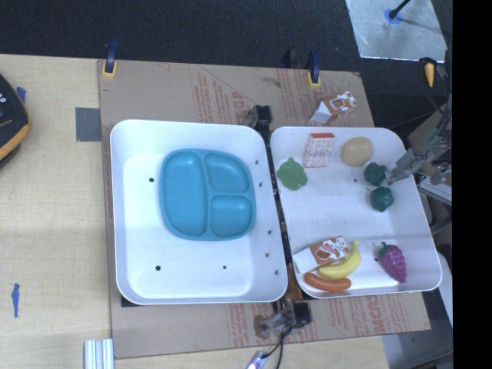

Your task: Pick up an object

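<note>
The right white bin holds several toy foods. Along its back are a green leafy piece, a small red-and-white carton and a beige ball. Two dark green pieces lie near the right wall. At the front are a purple grape bunch, a yellow banana, a red sausage and a small snack pack. My gripper reaches in over the right rim, its tip just right of the upper dark green piece. It is small and grey here.
The left white bin holds a blue divided plate. Another small carton lies on the cardboard behind the right bin. A yellow-black device sits at the far left edge.
</note>
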{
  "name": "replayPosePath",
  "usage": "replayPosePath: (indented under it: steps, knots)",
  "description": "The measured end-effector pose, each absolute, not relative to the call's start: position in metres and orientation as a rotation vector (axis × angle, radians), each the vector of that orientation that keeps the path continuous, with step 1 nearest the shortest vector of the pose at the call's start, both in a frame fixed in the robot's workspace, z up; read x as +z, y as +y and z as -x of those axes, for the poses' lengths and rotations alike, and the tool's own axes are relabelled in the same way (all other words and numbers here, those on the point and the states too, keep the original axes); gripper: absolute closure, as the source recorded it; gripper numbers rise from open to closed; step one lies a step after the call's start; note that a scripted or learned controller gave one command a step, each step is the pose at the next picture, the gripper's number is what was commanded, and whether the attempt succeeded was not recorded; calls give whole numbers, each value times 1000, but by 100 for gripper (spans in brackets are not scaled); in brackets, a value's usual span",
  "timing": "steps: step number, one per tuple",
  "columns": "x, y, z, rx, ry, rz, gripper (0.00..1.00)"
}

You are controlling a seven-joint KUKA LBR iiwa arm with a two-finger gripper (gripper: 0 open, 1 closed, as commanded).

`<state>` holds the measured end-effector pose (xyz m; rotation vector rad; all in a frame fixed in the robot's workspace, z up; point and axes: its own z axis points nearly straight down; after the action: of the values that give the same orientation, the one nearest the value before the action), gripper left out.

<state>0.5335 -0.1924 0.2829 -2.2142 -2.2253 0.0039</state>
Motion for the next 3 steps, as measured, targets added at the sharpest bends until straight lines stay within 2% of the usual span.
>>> replayPosePath:
  steps: [1, 2, 3]
  knots:
    - [104, -212, -511, 5, -2224, 2213, 0]
    - [92, -212, -574, 3, -2226, 2215, 0]
    - [92, -182, -655, 0, -2225, 2216, 0]
